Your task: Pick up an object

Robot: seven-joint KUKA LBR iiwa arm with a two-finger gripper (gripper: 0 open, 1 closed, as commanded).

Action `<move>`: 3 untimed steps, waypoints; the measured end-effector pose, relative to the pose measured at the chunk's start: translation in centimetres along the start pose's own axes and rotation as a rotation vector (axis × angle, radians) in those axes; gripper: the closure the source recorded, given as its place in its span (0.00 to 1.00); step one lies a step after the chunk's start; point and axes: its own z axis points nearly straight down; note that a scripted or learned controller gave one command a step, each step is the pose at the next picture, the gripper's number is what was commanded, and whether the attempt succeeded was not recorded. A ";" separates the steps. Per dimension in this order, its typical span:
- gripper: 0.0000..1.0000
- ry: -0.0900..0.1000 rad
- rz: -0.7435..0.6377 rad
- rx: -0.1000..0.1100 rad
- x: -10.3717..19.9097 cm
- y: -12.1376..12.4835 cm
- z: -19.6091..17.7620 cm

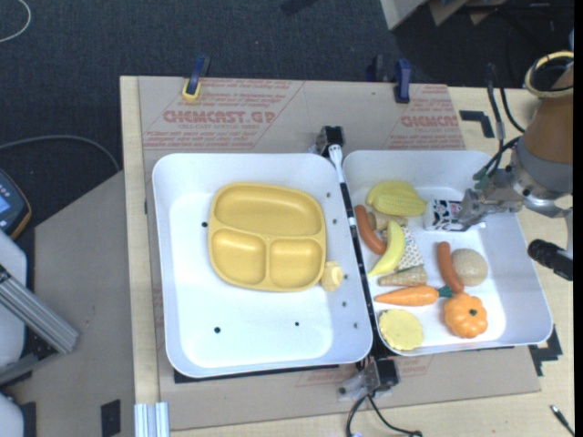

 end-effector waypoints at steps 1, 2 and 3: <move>1.00 -0.001 0.000 -0.002 0.3 0.1 -6.4; 1.00 0.000 0.000 0.000 0.2 0.2 -8.6; 1.00 0.006 -0.004 0.007 5.5 -1.6 -9.5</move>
